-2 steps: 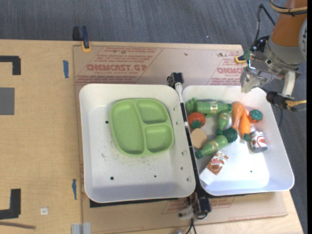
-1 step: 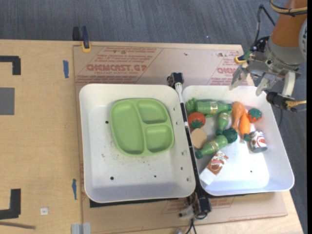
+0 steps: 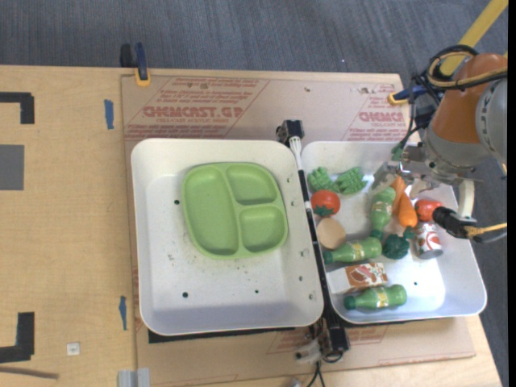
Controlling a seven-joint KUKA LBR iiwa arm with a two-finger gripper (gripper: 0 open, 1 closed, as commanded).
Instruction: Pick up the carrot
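A smooth orange carrot (image 3: 404,205), tapered and glossy like moulded plastic, lies in the far right part of the right bin (image 3: 468,285), directly under the claw (image 3: 401,185) of the grey arm with its orange band. Whether the claw is spread or pressed together cannot be told from this angle. Around the carrot sit toy foods: a knobbly green vegetable (image 3: 339,181), a red tomato (image 3: 325,202), a round beige piece (image 3: 330,233), two green bottles (image 3: 355,251) with yellow labels, and a flat red-and-white packet (image 3: 367,275) whose print is too small to read. The left bin (image 3: 153,240), shallow white plastic with rounded corners, holds a matte pale-green divided plate (image 3: 235,208) with three compartments. Beneath both bins, brown cardboard (image 3: 201,107) on the bench carries red lettering that appears to read "CHEMCAST GP".
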